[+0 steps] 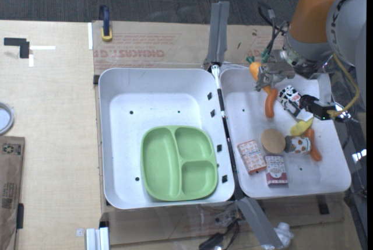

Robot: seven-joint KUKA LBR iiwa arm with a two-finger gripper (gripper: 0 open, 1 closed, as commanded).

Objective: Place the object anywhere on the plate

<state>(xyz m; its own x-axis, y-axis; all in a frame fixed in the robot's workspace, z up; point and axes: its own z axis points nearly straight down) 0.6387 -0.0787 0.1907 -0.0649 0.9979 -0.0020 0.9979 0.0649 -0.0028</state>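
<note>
The green three-compartment plastic plate (179, 170) was noted lying flat in the near half of the left white bin (116, 126), nothing resting on it. The right white bin (245, 185) was seen to hold the loose items: an orange sausage-shaped toy (269, 104) near the far side, a yellow banana-shaped piece (302, 126), a round tan disc (272, 141), and two small red-and-white cartons (252, 156) at the near side. The grey two-finger gripper (267, 78) was recorded over the far end of the right bin, just beside the orange sausage-shaped toy and well apart from the plate; whether anything was grasped could not be told.
</note>
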